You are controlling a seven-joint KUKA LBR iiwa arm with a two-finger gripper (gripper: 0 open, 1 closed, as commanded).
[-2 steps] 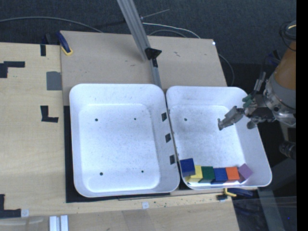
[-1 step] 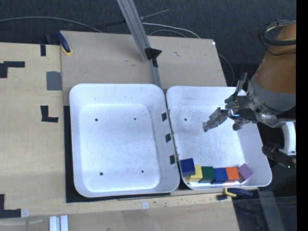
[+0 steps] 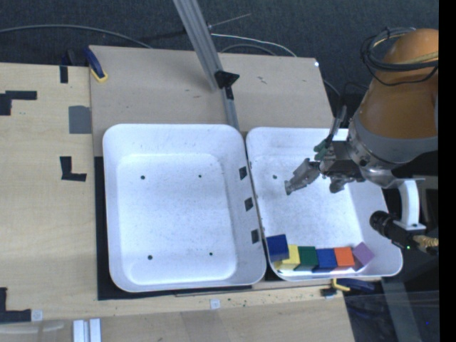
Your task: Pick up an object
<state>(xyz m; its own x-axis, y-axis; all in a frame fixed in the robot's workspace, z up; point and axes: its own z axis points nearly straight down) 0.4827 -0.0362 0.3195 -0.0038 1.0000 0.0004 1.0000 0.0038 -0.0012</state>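
The bench is pale wood, with black tape marks and a grey patch on its left part, and a black mat under the two white bins. At its near edge, just below the right bin, lies a small blue and yellow clip.

Along the near wall of the right bin sits a row of blocks, touching or nearly so: a blue block stands on a yellow block, then come a green block, a second blue block, an orange block and a purple block at the right end, tilted against the rim.

Left of the right bin, and touching it along one side, is the left bin; three black clips join the two rims.

Above the middle of the right bin, well apart from the blocks, hangs the gripper, reaching in from the right. Its fingers point down and left; whether they are spread or closed I cannot tell, and nothing shows between them.

Beyond the right bin a brown board covers the bench. A grey metal pole slants over it towards the far rims of the bins. A blue and yellow tool lies at the board's far left corner. Behind, the floor is dark carpet with thin cables.
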